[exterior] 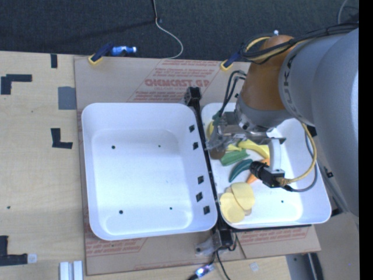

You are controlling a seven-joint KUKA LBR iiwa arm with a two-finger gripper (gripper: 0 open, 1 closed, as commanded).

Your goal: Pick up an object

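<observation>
Your gripper (217, 140) hung low over the right bin (303, 209), near a yellow banana (256, 150). You couldn't tell its grip.

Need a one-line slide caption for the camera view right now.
KUKA arm's end effector lowered into the right bin over yellow and green toy items; left bin alongside.

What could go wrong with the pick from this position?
1. The gripper sits low in the right bin, close to the wall between the bins; a finger could catch that wall.
2. The yellow banana, green pieces and orange piece lie crowded under the wrist, so it may nudge several or grab none.
3. The pale yellow pieces lie apart, toward the front, probably out of this grasp.
</observation>
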